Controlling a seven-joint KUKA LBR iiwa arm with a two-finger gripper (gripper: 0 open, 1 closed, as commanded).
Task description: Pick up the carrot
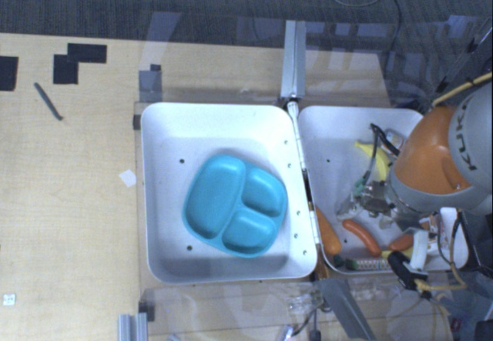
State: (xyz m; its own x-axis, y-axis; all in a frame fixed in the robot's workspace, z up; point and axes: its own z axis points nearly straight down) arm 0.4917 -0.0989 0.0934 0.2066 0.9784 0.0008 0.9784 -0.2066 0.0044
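Camera view: arm [439, 155] hides much of the right bin [331, 139]; gripper [375, 201] indistinct.

Illumination is even and moderately bright, apparently from overhead. The left bin [166, 178] shows a soft grey shadow beneath the lower left of the blue compartment tray [235, 205]. The upper walls of the right bin [339, 128] render bright white with slight loss of detail. Faint translucent reflections cross the upper centre and bottom centre of the frame. The orange band [431, 151] shows a soft highlight. Overall sharpness is moderate; small items at lower right appear indistinct.
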